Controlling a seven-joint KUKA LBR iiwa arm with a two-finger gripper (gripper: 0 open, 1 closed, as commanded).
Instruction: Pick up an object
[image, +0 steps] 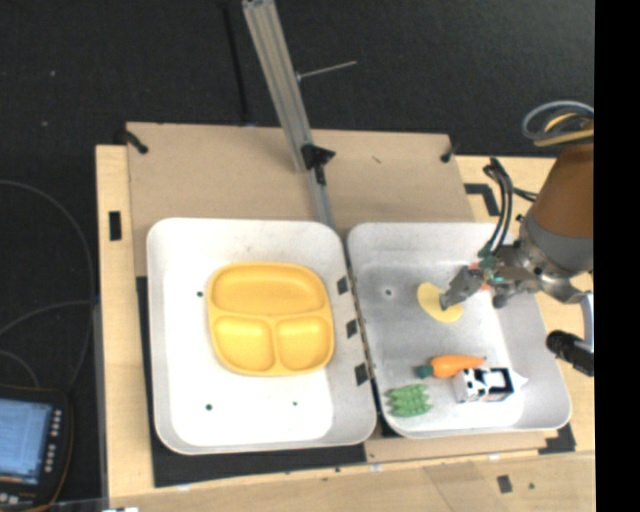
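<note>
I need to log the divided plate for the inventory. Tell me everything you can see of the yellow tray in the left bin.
The yellow tray looks like smooth moulded plastic, roughly rectangular with rounded corners. It has three compartments: one wide one along the far side and two smaller ones side by side on the near side, all without contents. It lies flat, right side up, about the middle of the left bin, resting on the bin floor. Nothing else touches it.

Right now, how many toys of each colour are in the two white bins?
Yellow: 2, the divided plate in the left bin and a small flat piece in the right bin by the pincer
Orange: 1, the carrot
Green: 1, the small bumpy toy
Black and white: 1, the little block
Total: 5
</note>
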